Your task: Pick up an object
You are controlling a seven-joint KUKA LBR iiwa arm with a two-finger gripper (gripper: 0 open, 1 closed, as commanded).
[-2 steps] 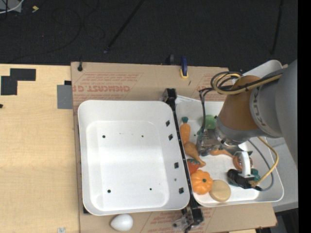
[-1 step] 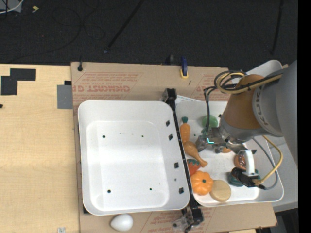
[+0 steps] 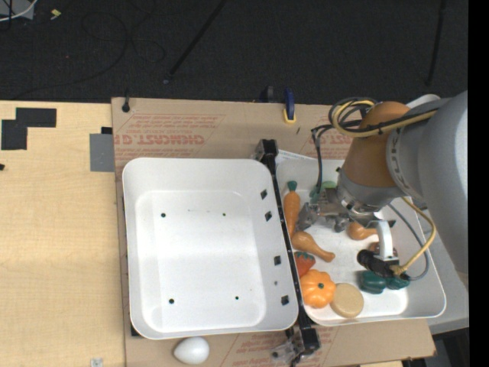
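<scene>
My gripper [image 3: 322, 214] is low inside the right bin [image 3: 428, 300], under the grey and orange arm that reaches in from the right. An orange carrot [image 3: 291, 207] lies just left of it against the bin's left wall. A tan drumstick-shaped toy [image 3: 313, 245] lies just below it. Farther toward the front are an orange pumpkin [image 3: 317, 287], a round beige piece [image 3: 348, 300] and a dark green object [image 3: 374, 281]. A small orange piece [image 3: 361, 232] lies to the gripper's right, partly hidden by the arm. I see nothing clearly held.
The left bin [image 3: 145, 205] stands beside the right one, with a black divider [image 3: 276, 228] between them. A white egg [image 3: 191, 350] lies on the bench in front of the left bin. Cables [image 3: 348, 115] loop above the wrist.
</scene>
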